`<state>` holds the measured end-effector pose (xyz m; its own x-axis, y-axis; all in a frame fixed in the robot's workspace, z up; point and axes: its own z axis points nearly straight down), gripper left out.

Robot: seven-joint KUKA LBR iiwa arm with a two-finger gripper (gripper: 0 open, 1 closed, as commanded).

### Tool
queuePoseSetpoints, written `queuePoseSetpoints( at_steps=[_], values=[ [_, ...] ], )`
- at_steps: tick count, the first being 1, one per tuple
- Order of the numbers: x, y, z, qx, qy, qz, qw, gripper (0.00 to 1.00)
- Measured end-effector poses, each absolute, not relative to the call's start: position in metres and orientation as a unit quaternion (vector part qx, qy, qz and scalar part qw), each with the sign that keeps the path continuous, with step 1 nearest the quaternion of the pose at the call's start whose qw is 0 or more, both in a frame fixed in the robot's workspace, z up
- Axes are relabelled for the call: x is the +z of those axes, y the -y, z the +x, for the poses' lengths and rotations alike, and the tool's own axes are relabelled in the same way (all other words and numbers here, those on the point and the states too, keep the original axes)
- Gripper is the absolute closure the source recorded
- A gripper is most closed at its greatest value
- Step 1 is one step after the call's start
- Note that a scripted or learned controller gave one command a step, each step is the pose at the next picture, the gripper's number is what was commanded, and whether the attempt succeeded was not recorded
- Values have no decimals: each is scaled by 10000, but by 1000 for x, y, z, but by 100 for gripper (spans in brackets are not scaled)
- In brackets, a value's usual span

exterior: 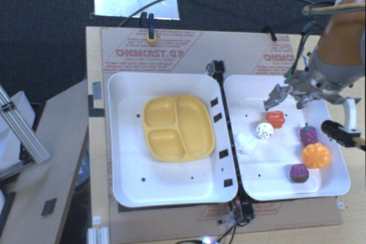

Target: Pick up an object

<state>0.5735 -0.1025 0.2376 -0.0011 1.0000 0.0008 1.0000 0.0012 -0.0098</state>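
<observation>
1. Gripper (289,97) hangs just above the red pepper (275,118) with fingers spread, pinching nothing.
2. Beside the pepper lie a white speckled ball (264,131) and a hard-to-read translucent lump (246,143).
3. Farther off, the purple fruit (308,135), orange pumpkin (316,155) and maroon piece (299,172).

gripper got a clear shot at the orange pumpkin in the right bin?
Probably yes. The gripper hangs over the right bin, and the orange pumpkin lies uncovered. Two purple pieces crowd it above and below, so finger room looks tight.
</observation>
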Motion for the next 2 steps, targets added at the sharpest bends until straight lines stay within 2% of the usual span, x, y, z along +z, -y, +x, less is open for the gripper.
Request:
queuePoseSetpoints(
  at_steps=[1,2],
  values=[
    [244,102,576,-3,7082,-7060,-6,0],
    [183,96,579,6,7078,-7064,11,0]
  ],
)
